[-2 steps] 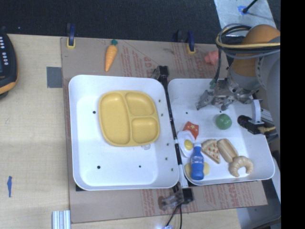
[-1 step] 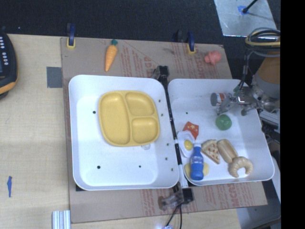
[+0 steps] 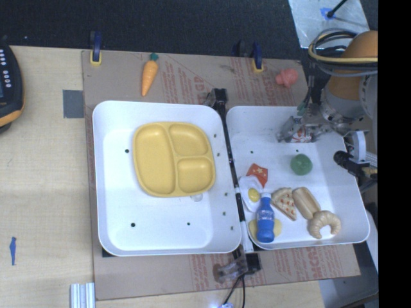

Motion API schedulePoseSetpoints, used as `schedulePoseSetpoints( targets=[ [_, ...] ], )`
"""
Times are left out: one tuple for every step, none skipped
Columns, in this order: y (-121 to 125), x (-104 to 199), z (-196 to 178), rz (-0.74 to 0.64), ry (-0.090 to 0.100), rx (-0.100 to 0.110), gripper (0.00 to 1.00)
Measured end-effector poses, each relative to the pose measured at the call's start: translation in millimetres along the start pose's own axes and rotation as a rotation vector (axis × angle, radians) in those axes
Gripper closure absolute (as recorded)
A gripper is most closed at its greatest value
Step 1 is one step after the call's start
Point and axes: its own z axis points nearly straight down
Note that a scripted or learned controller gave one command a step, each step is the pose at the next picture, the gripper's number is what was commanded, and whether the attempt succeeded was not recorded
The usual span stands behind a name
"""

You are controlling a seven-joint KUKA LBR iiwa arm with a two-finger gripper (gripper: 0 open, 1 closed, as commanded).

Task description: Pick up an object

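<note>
Robot arm's tool (image 3: 297,133) hovers low over the right bin (image 3: 257,124), near its back wall.
Whether it is apart or together cannot be told. Just in front lies a green ball (image 3: 300,165); a croissant (image 3: 325,222), bread roll (image 3: 306,201), pizza slice (image 3: 284,203) and blue bottle (image 3: 265,221) crowd the near edge. A yellow divided plate (image 3: 173,157) fills the left bin (image 3: 112,172).

open: right bin (image 3: 257,124) back-left | crowded: front, bottle (image 3: 265,220), croissant (image 3: 324,222) apparently touching

Light wood bench (image 3: 45,191) w/ brown cardboard sheet (image 3: 192,76) clamped on; dark floor (image 3: 160,8) behind.
</note>
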Motion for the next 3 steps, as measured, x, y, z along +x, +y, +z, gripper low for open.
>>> schedulePoseSetpoints(
  targets=[
    [-1.2, -1.7, -13.1, -0.003, -0.001, 0.003, 1.00],
    [-0.8, 39.5, -56.0, -0.001, 0.000, 0.000, 1.00],
    [-1.3, 92.9, -53.3, -0.003, 0.001, 0.007, 1.00]
  ],
)
